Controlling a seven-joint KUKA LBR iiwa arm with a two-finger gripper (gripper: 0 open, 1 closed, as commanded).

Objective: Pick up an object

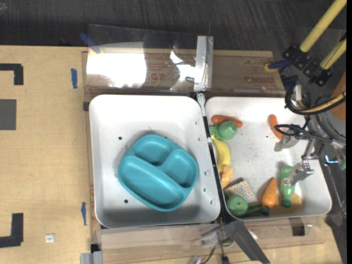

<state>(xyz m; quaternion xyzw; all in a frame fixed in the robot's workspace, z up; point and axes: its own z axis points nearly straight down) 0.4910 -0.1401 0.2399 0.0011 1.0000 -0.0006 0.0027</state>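
My tool [297,175] sits low over the near-right corner of the right bin [258,104], arm coming in from the right. I cannot tell from this view how the tool is set, or whether it has anything

Directly under it: a green piece [285,176], with an orange carrot-like piece [269,192] just beside and something yellow [295,200] touching the bin wall. Nothing looks lifted; all three seem to rest on the bin floor

Further out, same bin: green apple [237,204], banana [221,150], a green and orange cluster [226,126] at the far-left corner

Left bin [104,147] holds the teal divided tray [158,171]

Judgement: approach done, grasp and lift outstanding
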